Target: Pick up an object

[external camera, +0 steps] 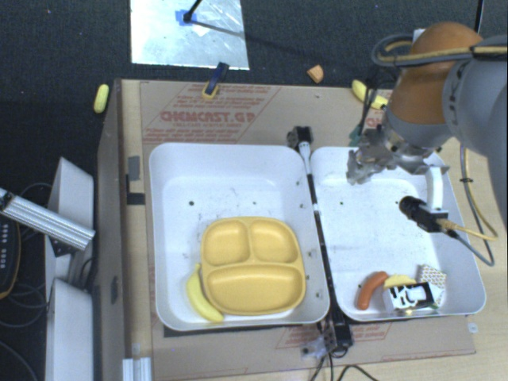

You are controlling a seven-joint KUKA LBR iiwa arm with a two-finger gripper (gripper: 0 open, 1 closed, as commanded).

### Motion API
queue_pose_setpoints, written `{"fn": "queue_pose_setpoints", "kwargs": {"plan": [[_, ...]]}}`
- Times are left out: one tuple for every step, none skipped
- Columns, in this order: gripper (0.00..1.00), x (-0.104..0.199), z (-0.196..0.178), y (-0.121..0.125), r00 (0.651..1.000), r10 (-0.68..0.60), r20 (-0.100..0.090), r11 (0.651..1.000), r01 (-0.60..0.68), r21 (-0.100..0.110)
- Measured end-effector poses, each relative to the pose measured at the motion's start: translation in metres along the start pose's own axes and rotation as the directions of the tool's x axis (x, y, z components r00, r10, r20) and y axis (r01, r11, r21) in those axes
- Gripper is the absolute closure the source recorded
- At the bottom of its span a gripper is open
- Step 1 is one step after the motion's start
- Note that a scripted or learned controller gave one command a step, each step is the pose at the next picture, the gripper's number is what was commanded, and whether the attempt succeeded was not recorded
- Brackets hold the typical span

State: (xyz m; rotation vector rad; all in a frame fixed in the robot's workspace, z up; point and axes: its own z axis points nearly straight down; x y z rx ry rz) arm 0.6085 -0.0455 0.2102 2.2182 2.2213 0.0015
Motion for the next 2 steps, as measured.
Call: {"fn": "queue_pose_setpoints", "kwargs": {"plan": [[1.00, -0.0339, 0.0259, 0.0114, 1.000, 0.000, 0.000, 1.000, 0.000, 0.001], [1.00, -0.0337, 0.0258, 0.0029, 1.000, 0.001, 0.000, 1.000, -0.001, 0.001]]}}
